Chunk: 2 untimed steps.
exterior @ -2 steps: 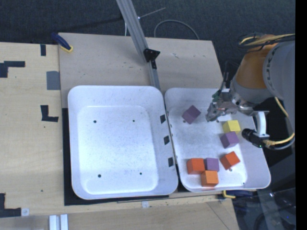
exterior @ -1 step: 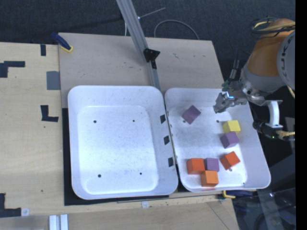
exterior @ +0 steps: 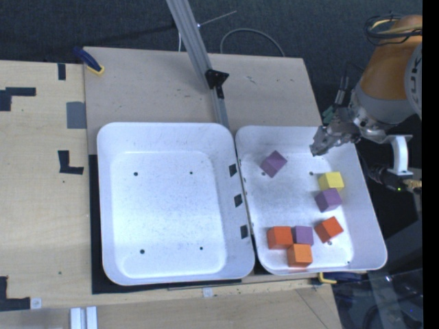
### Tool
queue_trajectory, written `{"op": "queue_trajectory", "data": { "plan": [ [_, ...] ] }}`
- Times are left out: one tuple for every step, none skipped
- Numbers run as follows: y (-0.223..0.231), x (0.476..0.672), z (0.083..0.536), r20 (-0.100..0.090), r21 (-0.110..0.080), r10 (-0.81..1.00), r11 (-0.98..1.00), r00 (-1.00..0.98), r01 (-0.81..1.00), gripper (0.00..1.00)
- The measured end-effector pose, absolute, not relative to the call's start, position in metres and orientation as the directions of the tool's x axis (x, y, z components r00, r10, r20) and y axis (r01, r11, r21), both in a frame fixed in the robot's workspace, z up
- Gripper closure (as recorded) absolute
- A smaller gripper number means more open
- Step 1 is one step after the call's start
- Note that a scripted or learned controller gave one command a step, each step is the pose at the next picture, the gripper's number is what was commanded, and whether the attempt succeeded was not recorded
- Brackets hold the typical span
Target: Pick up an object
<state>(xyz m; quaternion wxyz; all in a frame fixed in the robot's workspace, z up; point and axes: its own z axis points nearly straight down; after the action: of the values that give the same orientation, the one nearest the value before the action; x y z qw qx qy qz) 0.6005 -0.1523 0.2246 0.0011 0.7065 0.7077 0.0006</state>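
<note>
Overhead, jaws above right bin's (exterior: 363, 204) far edge, near purple cube (exterior: 274, 163).

Pale wooden bench (exterior: 41, 204) with black tape marks, dark carpet floor (exterior: 82, 12), slanted metal pole (exterior: 188, 29).

Seven blocks lie in the right bin (exterior: 363, 252): one (exterior: 274, 163) toward eleven o'clock, the rest clustered from three to six, some apparently touching.
</note>
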Motion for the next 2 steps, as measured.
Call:
{"op": "queue_trajectory", "data": {
  "plan": [
    [-0.092,0.606,0.225,0.0,-0.001,1.0,0.003,-0.003,1.0,1.0],
    [-0.047,0.608,0.22,0.002,-0.002,1.0,0.006,-0.006,1.0,1.0]
  ]
}}
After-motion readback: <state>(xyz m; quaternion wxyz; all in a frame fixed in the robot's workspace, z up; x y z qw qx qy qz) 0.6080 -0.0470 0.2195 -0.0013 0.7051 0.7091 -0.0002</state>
